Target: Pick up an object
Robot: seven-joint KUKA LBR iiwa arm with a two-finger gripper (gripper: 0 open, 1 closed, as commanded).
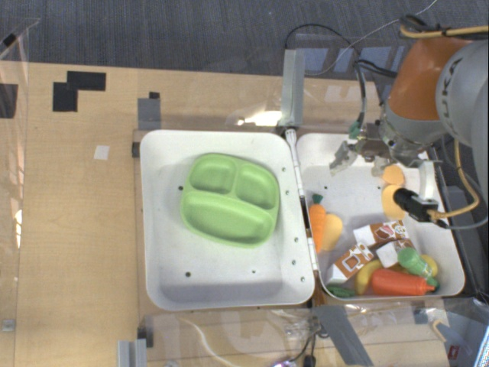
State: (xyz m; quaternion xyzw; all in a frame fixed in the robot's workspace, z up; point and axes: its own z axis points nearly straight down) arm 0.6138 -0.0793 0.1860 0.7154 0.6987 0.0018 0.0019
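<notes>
Camera view: gripper above the toy pile, pick not yet made

Grey arm's two-finger gripper [367, 153] poised over the back of the right shallow white bin [321, 150]. Opening state impossible to tell from this slant; nothing seen held.

Candidates heaped towards the front right corner of that bin: round orange plastic fruit [325, 228] against the left wall, brown-and-white toy boxes [370, 248], long red-orange toy vegetable [398, 284], pale yellow-orange round piece [393, 198] just beside the arm's cabling. Lime-green divided plastic plate [228, 199] alone in the left white bin [157, 281].

Probably best to choose the orange fruit, standing apart from the heap. Centre directly above it, descend straight, keep off the bin wall, close only once astride it, then lift slowly.
</notes>
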